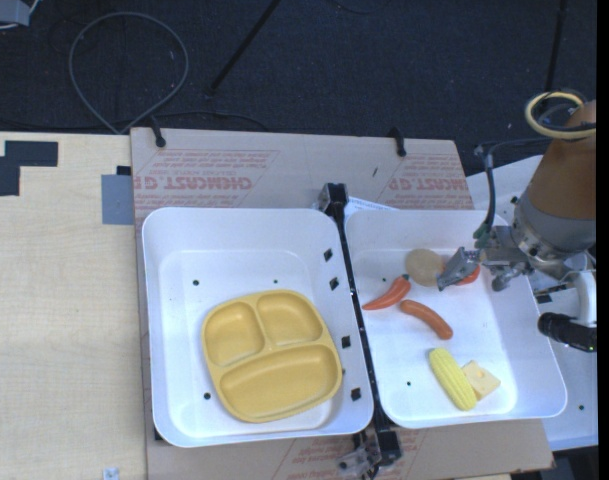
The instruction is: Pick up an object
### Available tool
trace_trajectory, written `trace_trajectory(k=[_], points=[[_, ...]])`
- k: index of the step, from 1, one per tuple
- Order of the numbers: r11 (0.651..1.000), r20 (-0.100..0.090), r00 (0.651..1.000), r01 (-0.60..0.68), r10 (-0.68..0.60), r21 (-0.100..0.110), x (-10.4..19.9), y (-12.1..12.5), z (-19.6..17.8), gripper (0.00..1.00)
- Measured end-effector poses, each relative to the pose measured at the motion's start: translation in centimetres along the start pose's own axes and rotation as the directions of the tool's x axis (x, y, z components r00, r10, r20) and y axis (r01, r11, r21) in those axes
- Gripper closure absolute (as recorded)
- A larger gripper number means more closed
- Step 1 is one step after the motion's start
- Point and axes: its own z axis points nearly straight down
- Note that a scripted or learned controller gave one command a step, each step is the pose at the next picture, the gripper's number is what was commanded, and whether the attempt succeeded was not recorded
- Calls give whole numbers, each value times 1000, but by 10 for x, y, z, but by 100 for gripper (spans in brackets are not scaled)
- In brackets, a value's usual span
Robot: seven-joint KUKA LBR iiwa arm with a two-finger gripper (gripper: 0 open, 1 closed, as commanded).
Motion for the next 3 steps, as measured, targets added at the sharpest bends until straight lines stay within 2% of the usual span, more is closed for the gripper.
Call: trace_trajectory(k=[1, 3], points=[[1000, 2, 1000, 2, -2, -10, 0, 3, -5, 0], [1000, 0, 1000, 1, -1, -5, -1, -5, 83, 0]])
